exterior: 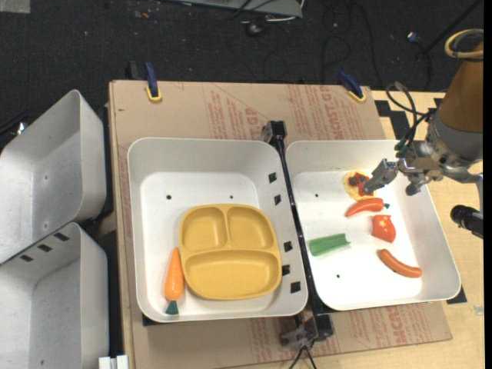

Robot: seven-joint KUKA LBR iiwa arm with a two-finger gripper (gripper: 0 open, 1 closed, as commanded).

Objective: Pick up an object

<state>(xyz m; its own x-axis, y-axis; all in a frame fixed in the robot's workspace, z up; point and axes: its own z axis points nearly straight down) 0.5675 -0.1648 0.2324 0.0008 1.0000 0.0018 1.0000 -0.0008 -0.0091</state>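
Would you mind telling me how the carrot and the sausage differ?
The carrot lies in the left bin, beside the yellow tray; the sausage lies in the right bin, near its front right corner. The carrot stands nearly upright in the view, while the sausage slants. The carrot tapers to a green end; the sausage is evenly thick and slightly curved. Both are orange and elongated.

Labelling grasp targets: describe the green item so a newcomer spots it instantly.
Look in the right bin, near its left wall. The green item lies flat there, a short bar. It is the one green piece among red and orange food toys.
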